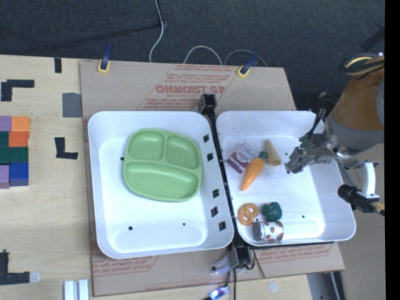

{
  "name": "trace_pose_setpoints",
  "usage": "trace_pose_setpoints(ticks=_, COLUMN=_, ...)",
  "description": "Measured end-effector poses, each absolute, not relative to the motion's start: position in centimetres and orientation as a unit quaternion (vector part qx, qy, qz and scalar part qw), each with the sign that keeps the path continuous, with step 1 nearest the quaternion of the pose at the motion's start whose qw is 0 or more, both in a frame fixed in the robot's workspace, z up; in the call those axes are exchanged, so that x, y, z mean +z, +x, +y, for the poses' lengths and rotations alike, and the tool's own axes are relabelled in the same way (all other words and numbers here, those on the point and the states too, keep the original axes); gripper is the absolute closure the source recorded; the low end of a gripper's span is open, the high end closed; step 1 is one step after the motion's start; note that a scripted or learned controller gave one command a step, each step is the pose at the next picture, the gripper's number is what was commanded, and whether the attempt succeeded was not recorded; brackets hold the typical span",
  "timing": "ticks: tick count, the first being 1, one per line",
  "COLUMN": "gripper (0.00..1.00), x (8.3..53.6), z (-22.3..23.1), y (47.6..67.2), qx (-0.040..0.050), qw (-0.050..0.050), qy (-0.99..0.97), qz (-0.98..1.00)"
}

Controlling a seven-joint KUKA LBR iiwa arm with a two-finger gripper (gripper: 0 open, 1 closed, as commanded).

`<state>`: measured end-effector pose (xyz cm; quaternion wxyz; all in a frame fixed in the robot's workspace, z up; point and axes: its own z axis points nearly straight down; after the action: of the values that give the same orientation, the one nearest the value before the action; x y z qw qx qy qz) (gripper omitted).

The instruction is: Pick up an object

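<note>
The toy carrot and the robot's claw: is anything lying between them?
In the camera view, a small cone-shaped toy lies just right of the carrot. Past it, bare white bin floor runs to the gripper.

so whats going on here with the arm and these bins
A robot arm reaches in over the right bin, its gripper hovering beside a toy carrot with nothing visibly in its grasp. That bin also holds a pink packet, a cone, a pretzel and a small can. The left bin has a green divided plate.
</note>
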<state>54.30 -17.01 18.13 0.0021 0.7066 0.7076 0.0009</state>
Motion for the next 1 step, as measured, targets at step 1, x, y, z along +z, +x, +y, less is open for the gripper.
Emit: trace_pose_setpoints(ticks=1, gripper=1.00, x=22.10, z=-16.98, y=54.42, qx=0.0008, qw=0.002, qy=0.706, qz=0.708)
